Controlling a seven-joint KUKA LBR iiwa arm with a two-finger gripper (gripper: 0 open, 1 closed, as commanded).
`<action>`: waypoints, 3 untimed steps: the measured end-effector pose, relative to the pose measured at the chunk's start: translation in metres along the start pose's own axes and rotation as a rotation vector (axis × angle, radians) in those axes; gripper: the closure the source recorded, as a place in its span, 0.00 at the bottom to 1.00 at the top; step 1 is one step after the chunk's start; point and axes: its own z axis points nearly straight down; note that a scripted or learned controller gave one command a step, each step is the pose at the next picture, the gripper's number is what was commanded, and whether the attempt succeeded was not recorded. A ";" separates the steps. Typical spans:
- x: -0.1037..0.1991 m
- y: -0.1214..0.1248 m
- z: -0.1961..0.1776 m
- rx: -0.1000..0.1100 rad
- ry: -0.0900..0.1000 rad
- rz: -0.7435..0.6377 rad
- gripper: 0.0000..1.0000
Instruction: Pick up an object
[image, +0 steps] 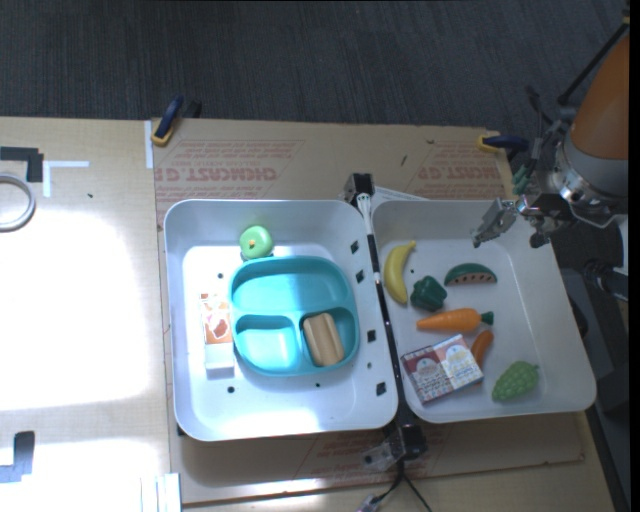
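Gripper (510, 222) hovers with fingers apart, holding nothing, over the back right of the right bin (560, 400)

The toys lie close together: carrot (450, 320), green pepper (428, 292), watermelon slice (470, 274), banana (398, 270). A descent between them may, I think, push one aside or pinch two at once, and round shapes can slip out

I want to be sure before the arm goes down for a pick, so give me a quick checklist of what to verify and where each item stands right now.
1. Gripper carries nothing: ok, no object between the fingers.
2. Fingers apart enough to take something: ok, a gap shows.
3. Gripper over the right bin: ok, near its top edge.
4. Gripper above a target: not ok, the watermelon slice lies lower left.
5. Carrot free to grasp: cannot tell, the pepper sits close.
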 end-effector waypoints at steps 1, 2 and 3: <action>0.019 -0.024 0.121 0.001 0.000 0.004 0.00; 0.007 -0.068 0.174 0.001 0.001 0.003 0.00; 0.036 -0.105 0.174 0.001 0.001 0.004 0.00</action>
